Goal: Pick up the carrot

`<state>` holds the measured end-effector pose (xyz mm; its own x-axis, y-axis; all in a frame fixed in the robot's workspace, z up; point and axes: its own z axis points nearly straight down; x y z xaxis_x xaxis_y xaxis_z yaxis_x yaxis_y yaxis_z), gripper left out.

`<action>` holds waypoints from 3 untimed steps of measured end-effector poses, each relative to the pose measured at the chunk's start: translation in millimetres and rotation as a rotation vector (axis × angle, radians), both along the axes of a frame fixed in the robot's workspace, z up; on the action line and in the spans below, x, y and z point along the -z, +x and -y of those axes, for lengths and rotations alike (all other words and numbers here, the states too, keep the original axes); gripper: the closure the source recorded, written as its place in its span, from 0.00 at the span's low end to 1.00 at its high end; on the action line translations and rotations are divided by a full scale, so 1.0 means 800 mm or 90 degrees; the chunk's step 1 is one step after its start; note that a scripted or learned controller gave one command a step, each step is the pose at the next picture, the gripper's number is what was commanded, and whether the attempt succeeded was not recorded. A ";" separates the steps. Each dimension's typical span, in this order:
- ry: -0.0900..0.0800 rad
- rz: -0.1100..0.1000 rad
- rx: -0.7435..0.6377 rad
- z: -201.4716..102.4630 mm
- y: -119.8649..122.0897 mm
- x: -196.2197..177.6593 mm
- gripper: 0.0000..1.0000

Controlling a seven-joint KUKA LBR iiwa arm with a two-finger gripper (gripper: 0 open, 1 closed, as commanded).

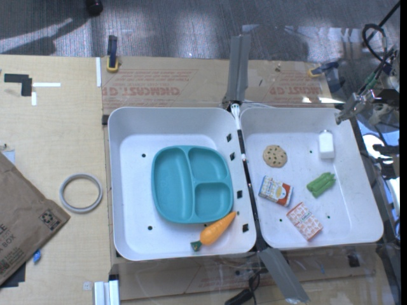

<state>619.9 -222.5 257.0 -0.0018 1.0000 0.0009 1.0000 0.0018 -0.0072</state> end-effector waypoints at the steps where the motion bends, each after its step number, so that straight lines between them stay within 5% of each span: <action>1: -0.002 0.001 0.051 -0.007 0.025 -0.181 0.00; 2: -0.002 0.000 0.157 -0.003 0.047 -0.225 0.00; 3: -0.002 -0.001 0.156 -0.129 0.051 -0.225 0.00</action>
<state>661.0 -119.5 437.1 0.2406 0.9706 -0.0027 0.9706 -0.2406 -0.0081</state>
